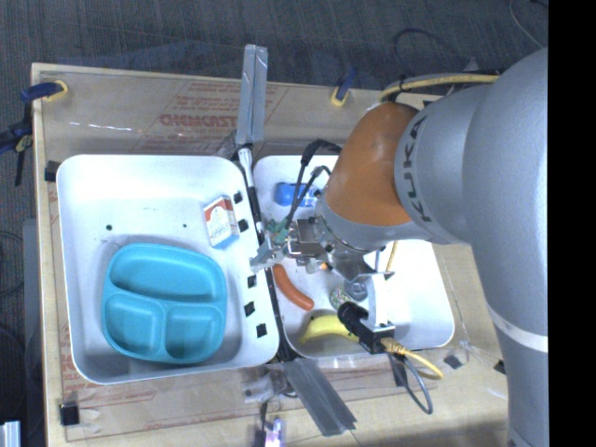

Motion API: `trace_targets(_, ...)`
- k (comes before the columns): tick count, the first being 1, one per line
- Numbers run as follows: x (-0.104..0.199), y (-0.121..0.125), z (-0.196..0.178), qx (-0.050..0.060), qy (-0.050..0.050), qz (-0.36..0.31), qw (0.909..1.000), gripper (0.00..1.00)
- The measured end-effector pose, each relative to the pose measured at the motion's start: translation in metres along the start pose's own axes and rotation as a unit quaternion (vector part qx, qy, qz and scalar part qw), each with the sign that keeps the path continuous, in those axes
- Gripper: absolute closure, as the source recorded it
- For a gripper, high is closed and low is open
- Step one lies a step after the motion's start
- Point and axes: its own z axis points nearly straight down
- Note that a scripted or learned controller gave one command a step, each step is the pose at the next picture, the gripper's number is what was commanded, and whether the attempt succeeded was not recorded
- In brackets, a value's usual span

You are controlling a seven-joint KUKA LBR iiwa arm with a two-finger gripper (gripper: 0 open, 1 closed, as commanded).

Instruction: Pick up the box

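In the left bin [84, 194], the box [219, 221] sits untouched: small, red and white, lying against the right wall near the divider, just above the blue compartment tray [166, 302]. Nothing of mine is in contact with it. My arm [447, 175] is over the right bin [433, 317] instead, wrist with the orange band [368, 170] hanging low above the clutter there. My gripper [279, 246] looks to be down near the bin's left edge, close to the divider, but the wrist hardware and cabling mask the tips, so I cannot tell whether it's parted, closed, or on anything. Around it in the right bin: an orange sausage-shaped item [293, 289], a banana [326, 327], something blue [291, 195] at the top. Status as I read it: pick not done, no grasp on the box visible. Remaining: cross the divider to the left bin, line up over the box, descend, close, lift. Box lies tight to the wall, so clearance on that side looks like the risk.
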Motion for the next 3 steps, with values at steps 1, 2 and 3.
trace_targets(1, -0.070, -0.011, -0.051, -0.002, 0.000, 0.017, 0.9999, 0.00)
trace_targets(2, -0.022, 0.059, -0.001, -0.001, 0.000, -0.059, 0.9983, 0.00)
trace_targets(3, -0.089, -0.021, 0.019, 0.000, 0.001, 0.039, 0.9992, 0.00)
